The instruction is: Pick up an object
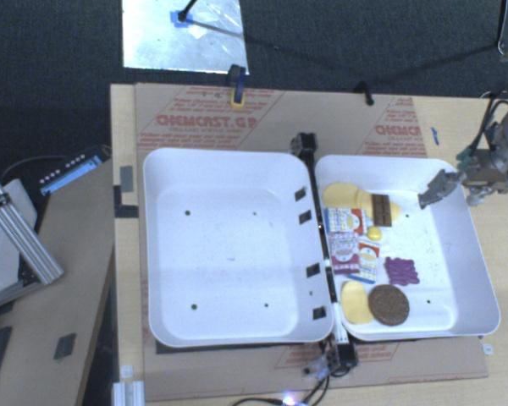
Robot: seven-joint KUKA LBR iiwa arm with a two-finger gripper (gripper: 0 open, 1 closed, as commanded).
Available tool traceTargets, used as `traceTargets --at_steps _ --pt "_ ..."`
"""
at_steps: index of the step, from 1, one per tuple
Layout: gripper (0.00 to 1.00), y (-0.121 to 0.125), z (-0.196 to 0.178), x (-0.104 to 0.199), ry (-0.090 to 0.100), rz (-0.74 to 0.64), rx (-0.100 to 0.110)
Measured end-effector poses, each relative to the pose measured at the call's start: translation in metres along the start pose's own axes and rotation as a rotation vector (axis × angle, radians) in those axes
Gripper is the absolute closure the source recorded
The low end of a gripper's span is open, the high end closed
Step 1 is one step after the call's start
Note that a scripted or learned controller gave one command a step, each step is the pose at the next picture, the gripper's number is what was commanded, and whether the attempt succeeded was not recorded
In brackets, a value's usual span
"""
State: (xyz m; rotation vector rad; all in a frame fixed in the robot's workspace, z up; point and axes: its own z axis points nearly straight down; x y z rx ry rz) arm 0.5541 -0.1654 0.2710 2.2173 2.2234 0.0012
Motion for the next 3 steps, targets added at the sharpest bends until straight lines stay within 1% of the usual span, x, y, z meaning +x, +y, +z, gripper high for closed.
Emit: traceTargets --at_steps 1,2,3 --pt "0.0 0.029 0.176 -0.014 0.001 0.001 0.007" --pt "0.0 -0.068 0.188 0.002 0.004 0.005 0.01" --pt "1.0 -0.062 0.176 0.001 0.001 0.001 -0.002"
